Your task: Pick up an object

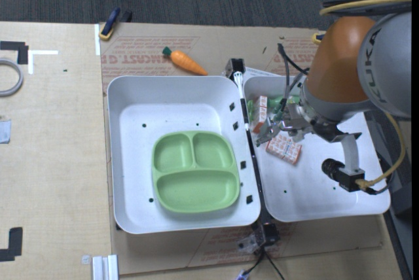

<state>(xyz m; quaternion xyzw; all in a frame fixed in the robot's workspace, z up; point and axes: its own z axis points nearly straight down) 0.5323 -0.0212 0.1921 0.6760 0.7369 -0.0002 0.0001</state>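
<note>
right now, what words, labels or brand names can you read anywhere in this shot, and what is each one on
"KU": large letters on the grey arm, the rest cut off at the picture's edge.
Red print on the cardboard sheet behind the left bin: it lies upside down; too faint to read with confidence.
Red print on the cardboard's front edge: too faint to read.
Red and white packet in the right bin: print too small to read.

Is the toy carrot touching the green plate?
Apart. The camera view shows the carrot lying on the cardboard outside the left bin, while the green plate sits inside it, with the bin's white rim and floor between them.
</note>
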